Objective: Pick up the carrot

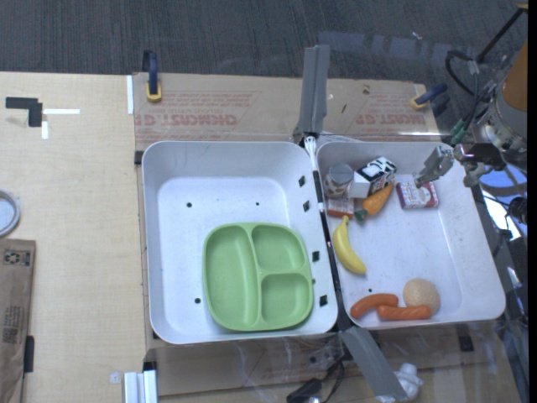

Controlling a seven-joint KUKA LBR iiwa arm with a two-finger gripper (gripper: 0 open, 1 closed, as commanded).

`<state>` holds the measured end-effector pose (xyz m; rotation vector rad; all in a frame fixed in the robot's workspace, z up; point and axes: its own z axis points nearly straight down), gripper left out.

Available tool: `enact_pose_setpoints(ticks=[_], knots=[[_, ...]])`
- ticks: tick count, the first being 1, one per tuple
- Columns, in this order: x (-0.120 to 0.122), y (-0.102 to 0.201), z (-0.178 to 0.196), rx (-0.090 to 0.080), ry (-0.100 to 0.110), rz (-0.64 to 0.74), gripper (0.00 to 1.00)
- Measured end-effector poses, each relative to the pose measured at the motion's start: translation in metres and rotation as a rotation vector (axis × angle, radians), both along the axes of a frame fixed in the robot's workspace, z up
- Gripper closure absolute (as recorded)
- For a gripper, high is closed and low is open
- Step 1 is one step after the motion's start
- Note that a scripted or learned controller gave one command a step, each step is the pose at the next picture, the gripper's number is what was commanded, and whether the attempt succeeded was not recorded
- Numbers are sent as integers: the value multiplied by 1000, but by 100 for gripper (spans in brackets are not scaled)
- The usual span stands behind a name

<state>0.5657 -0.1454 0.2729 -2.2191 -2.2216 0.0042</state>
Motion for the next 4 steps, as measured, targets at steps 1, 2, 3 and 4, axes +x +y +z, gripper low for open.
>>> enact_pose_setpoints(ticks=[1,2,3,4], knots=[[17,8,-105,1,-1,186,0],[69,44,-177,-2,-8,14,0],[69,45,-167,1,-5,13,100],[-1,92,-82,0,1,-90,100]])
